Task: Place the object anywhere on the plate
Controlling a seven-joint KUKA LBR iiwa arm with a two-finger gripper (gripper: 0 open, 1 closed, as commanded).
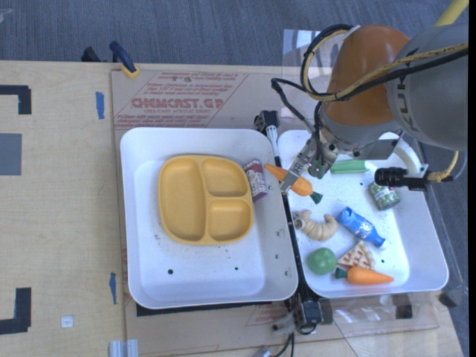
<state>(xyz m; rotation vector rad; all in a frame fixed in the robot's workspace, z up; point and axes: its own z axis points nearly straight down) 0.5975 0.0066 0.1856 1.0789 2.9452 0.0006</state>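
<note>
Over the white bins (141, 222), the gripper (295, 178) pinches a carrot (291, 182), partly hidden.

Arm (439, 95) is grey w/ a smooth, rounded casing, matte finish. Above the wrist sits a big orange band (368, 73), domed and glossy, catching a soft highlight. Black cables (316, 58) loop around the orange section, several strands bundled, w/ one arc rising over the top; a yellow line (455, 10) runs diagonally along the upper link. Below the band, a white/light-grey flange area. The hand (297, 173) is small, metallic grey, w/ thin fingers and dark fittings; approx. a green-ish patch near its base, though too blurred to tell what that is.
</note>
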